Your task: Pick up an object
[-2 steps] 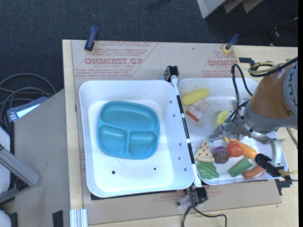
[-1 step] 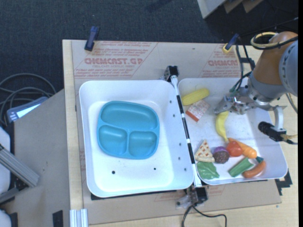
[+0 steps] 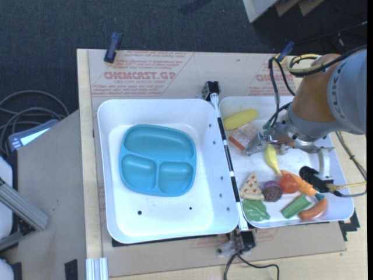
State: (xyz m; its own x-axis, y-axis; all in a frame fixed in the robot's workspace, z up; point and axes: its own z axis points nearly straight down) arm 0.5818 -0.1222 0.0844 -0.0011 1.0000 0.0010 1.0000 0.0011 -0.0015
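My gripper (image 3: pixel 260 143) hangs low over the upper middle of the right bin (image 3: pixel 344 213), at the end of the grey and orange arm (image 3: pixel 317 101). It is just above a small yellow banana-shaped piece (image 3: pixel 272 158) and next to a red and white packet (image 3: pixel 243 135). A yellow corn cob (image 3: pixel 240 119) lies at the bin's far left corner. Nearer the front lie a cracker wedge (image 3: pixel 252 186), a purple piece (image 3: pixel 271 191), a red tomato (image 3: pixel 288 183), an orange carrot (image 3: pixel 307 184), a green pepper (image 3: pixel 295 206), a green leaf (image 3: pixel 255 210) and a sausage (image 3: pixel 312 211).
The left bin (image 3: pixel 111 156) bears a blue divided plate (image 3: pixel 158 159). A black clamp (image 3: pixel 211 88) joins the bins at the back, another (image 3: pixel 243 238) at the front. Cables (image 3: pixel 284 77) loop around the arm above the right bin.
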